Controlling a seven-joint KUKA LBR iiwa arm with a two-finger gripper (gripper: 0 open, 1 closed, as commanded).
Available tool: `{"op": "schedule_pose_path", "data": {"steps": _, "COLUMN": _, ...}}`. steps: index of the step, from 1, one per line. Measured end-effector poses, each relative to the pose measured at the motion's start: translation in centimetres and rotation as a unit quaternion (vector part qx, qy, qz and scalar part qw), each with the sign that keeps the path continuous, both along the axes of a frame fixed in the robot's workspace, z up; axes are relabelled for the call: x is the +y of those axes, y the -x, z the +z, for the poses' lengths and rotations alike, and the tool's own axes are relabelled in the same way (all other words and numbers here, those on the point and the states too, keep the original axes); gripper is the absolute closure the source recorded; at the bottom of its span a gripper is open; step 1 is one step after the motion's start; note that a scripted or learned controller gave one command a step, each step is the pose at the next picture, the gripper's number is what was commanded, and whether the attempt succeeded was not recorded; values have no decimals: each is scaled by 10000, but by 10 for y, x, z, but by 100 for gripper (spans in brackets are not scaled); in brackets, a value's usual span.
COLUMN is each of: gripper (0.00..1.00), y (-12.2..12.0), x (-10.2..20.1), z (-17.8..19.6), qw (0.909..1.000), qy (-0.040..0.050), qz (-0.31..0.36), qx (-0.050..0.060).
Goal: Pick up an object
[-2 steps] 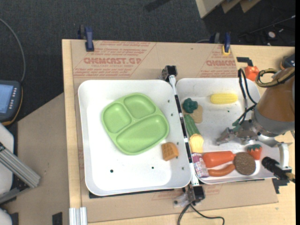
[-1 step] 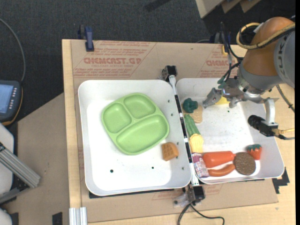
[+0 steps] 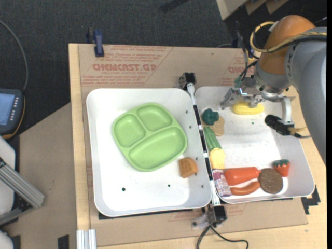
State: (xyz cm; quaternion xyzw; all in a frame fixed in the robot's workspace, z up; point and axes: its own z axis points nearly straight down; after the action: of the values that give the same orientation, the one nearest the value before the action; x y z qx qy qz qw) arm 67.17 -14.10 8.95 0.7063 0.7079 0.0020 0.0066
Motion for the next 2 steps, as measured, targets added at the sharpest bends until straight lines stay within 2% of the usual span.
{"op": "schedule_pose_path", "data": {"steps": 1, "gripper": 100, "y": -3, "x": -1, "z": 19, "qw": 10000, "qy": 32, "qz": 6, "qx": -84}}
{"op": "schedule_pose_path", "data": {"steps": 2, "gripper": 100, "y": 3, "x": 63, "z": 101, "qw": 10000, "qy": -32, "qz": 19, "qx": 14}}
